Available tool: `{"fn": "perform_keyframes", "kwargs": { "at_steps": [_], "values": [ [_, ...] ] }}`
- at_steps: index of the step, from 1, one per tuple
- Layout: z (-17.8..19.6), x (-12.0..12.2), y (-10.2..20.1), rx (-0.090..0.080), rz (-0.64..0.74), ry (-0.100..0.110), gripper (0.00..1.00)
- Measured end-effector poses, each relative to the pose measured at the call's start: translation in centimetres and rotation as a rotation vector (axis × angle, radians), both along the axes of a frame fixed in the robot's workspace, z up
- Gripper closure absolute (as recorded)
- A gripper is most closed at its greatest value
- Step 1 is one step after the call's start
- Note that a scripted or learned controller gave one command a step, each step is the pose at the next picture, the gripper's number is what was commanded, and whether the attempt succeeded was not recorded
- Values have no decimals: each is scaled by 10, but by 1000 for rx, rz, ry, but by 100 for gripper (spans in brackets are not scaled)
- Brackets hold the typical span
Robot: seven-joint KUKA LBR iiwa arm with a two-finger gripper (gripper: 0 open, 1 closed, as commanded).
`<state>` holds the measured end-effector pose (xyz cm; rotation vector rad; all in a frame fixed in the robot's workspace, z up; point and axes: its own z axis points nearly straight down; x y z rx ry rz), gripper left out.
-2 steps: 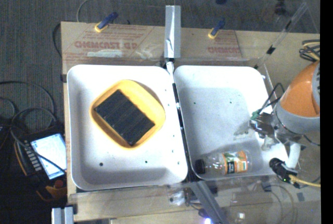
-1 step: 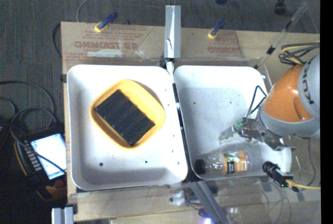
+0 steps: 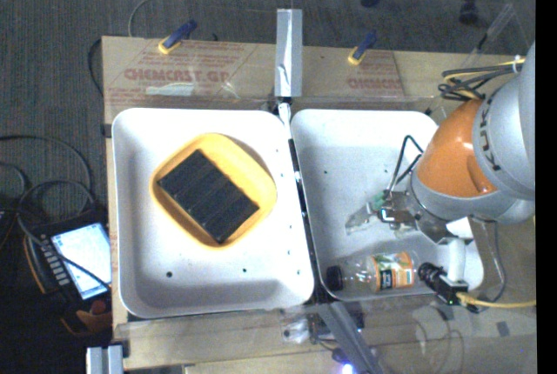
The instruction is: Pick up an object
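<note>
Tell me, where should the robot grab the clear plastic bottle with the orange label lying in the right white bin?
Probably around the middle, at the orange label. The clear plastic bottle lies on its side along the right white bin's near wall, black cap pointing left. Coming straight down, with the fingers across its narrow width, looks best, though the wall close beside it may crowd one finger.

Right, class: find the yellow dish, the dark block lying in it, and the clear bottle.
yellow dish (image 3: pixel 252 162): camera view, on its bare upper right rim.
dark block (image 3: pixel 209 196): camera view, middle of its top face.
clear bottle (image 3: pixel 372 273): camera view, on its body beside the orange label.
</note>
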<state>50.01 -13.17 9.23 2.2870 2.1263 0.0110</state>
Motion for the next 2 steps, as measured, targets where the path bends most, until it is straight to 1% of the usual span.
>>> {"fn": "perform_keyframes", "kwargs": {
  "at_steps": [1, 2],
  "values": [
    [32, 84, -42, 6, -18, 19, 0],
    [65, -1, -29, 7, 142, 21, 0]
  ]
}}
